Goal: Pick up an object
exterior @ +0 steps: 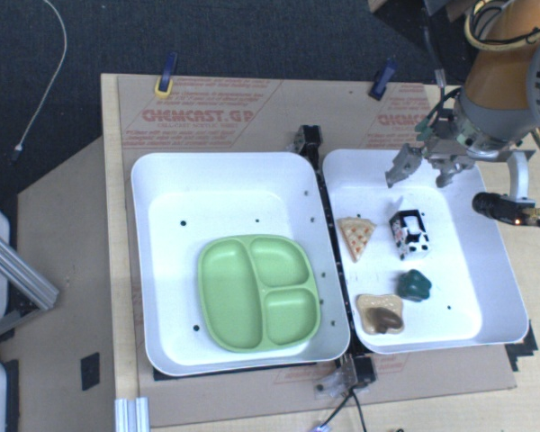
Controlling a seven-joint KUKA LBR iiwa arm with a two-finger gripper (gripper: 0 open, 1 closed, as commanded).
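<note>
The right bin (472, 268) holds a tan waffle-patterned wedge (355, 235), a black-and-white toy cow (409, 231), a small dark green lump (415, 284) and a beige heart-shaped dish (382, 313). My gripper (422, 171) hangs over the far part of this bin, above and beyond the cow. Its two grey fingers (401, 166) are spread apart with nothing between them.
In the left bin (162, 241) lies a green divided plate (257, 291). A black clamp (308, 139) sits at the far end of the seam between the bins. Blue and yellow clips (166, 75) hold the cardboard at the back. A black cylinder (499, 207) juts over the right bin's edge.
</note>
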